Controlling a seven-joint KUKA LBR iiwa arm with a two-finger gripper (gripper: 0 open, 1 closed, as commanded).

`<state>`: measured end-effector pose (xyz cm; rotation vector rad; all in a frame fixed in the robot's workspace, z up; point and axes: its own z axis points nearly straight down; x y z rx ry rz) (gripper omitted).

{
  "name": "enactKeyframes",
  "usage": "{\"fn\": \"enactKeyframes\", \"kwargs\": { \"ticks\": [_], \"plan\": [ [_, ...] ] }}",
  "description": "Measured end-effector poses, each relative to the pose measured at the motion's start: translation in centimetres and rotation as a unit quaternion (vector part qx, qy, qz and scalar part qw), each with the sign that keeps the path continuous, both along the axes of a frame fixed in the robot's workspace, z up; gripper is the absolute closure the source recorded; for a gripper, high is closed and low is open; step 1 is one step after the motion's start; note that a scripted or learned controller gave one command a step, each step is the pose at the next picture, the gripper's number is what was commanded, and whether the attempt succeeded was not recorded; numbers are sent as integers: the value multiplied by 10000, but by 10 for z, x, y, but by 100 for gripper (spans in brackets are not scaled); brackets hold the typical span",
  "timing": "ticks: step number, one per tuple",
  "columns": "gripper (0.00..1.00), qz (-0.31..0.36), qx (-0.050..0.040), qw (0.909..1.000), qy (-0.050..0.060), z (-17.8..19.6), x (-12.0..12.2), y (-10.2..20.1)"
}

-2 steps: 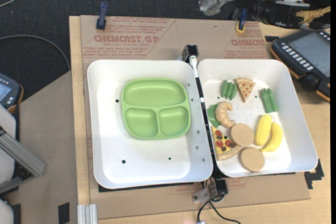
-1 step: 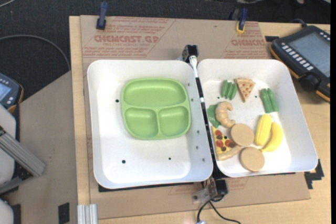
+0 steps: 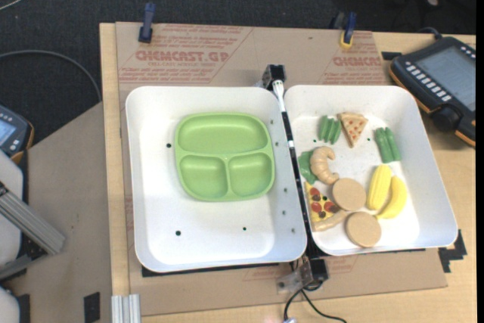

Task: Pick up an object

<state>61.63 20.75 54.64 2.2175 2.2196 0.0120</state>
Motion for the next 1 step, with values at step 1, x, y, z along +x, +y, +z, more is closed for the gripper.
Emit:
{"fn": "enactKeyframes", "kwargs": {
  "ticks": [1],
  "plan": [
    [100, 1, 7, 10000, -21, 11, 0, 0]
  ]
}}
